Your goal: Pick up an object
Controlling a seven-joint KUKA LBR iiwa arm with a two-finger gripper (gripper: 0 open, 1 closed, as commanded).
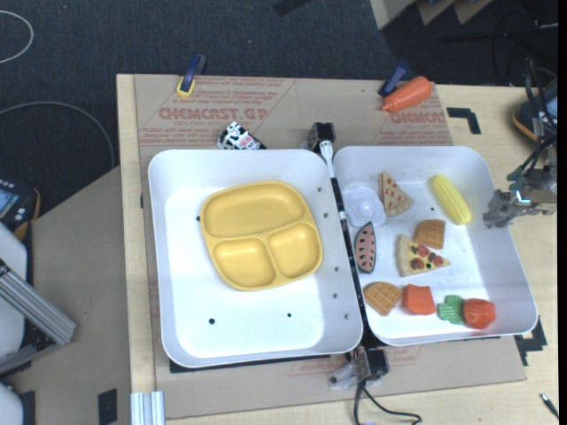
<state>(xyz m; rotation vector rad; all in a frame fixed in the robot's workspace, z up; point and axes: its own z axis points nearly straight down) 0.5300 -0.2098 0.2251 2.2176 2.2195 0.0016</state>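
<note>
The corn (451, 198), a yellow cob lying at a slant in the upper right of the right bin (505, 264), looks like the likeliest object for this pick, since it is the toy nearest the jaws (502, 207). They hang at the bin's right rim, just beside the corn but apart from it, and nothing shows between them; whether they are spread or closed I cannot tell, as they are small and dark against the rim.

So the pick reads as barely begun: the arm has reached the bin's edge, but every toy lies on the bin floor. Beside the corn are two pizza slices (392, 193), a bread piece (431, 234), a melon slice (364, 247), a waffle (383, 297), a red block (419, 300), a green piece (452, 309), a tomato (479, 312) and a clear cup (361, 206). The left bin (177, 308) carries a yellow tray (260, 234). A carrot (407, 95) lies on the counter (292, 109) behind the bins.

What is left, by my judgement: move in over a toy, descend, close on it and lift
</note>
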